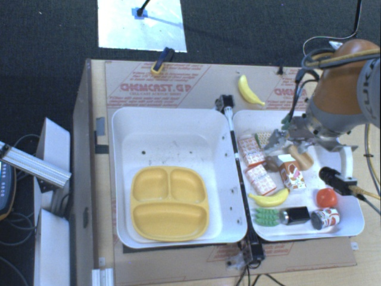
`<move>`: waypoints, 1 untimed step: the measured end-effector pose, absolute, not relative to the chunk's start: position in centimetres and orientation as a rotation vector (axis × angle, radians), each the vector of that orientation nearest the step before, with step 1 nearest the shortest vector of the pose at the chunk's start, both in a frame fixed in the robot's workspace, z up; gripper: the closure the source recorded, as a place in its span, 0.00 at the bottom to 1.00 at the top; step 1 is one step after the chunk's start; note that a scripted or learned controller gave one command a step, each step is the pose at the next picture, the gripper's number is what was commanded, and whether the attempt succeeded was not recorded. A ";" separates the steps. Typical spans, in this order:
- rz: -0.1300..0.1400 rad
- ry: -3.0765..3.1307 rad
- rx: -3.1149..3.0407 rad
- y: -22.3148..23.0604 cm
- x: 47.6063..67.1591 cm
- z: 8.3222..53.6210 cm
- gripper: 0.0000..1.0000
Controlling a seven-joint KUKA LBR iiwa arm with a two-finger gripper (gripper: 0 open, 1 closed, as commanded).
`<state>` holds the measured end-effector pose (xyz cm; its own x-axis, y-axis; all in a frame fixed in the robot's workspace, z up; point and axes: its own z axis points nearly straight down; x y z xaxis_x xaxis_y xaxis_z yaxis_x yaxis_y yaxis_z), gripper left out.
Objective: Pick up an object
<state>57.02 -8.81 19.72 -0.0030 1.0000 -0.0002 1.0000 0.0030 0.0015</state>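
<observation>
Gripper (277,139): we see it low over the right bin (356,222); grip state we cannot tell.
Left bin (178,121): holds our yellow tray (169,202).

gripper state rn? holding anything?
Gripper: cannot be told; it sits low over the right bin beside the small boxes.

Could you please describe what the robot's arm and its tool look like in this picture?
The arm is bulky and rounded, grey with a broad orange band above the wrist. Thin dark cables loop over its top and run down toward the wrist. The tool at its end is a small assembly of pale grey metal, angular and far narrower than the arm.
</observation>
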 end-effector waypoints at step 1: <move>-0.001 2.222 2.221 -13.5 57.1 11.3 0.00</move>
